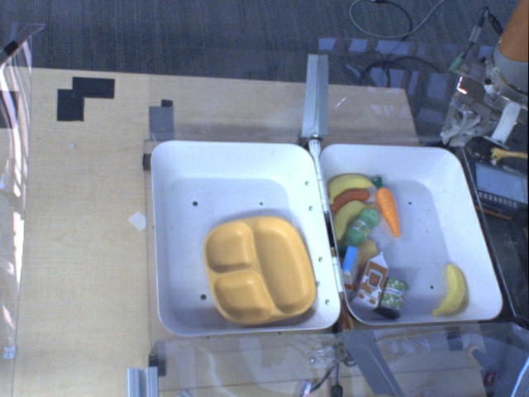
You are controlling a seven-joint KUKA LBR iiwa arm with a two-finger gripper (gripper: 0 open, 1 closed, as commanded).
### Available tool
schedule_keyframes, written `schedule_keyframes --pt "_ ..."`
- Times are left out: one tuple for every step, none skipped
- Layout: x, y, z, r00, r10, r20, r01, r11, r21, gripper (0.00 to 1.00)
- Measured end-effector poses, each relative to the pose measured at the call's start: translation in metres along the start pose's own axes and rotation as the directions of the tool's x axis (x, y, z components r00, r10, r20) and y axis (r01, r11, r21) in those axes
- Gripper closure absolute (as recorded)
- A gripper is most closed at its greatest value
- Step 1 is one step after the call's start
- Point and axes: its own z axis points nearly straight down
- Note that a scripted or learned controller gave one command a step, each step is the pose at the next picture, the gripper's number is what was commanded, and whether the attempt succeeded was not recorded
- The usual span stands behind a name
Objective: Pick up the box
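Note:
The box point(372, 280) is a small white and orange carton. It lies in the right bin point(430, 168), near that bin's front left corner, beside a small dark can point(394, 297) and a blue item point(349, 260). My gripper point(482, 128) hangs at the far right, above the bench just past the right bin's back right corner, well away from the box. It stands open with nothing between its fingers. The arm's orange band point(513, 46) shows above it.
The right bin also holds a yellow banana point(451, 290) at the front right, an orange carrot point(388, 211), a green bottle point(360, 226), and a banana and a red item at the back left. A yellow divided plate point(259, 267) lies in the left bin point(178, 222). Cables lie beyond the bins.

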Motion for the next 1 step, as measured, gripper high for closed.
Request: schedule_keyframes --pt "-0.0095 -0.0476 0.0669 0.999 0.047 0.002 -0.047 0.999 0.005 1.00"
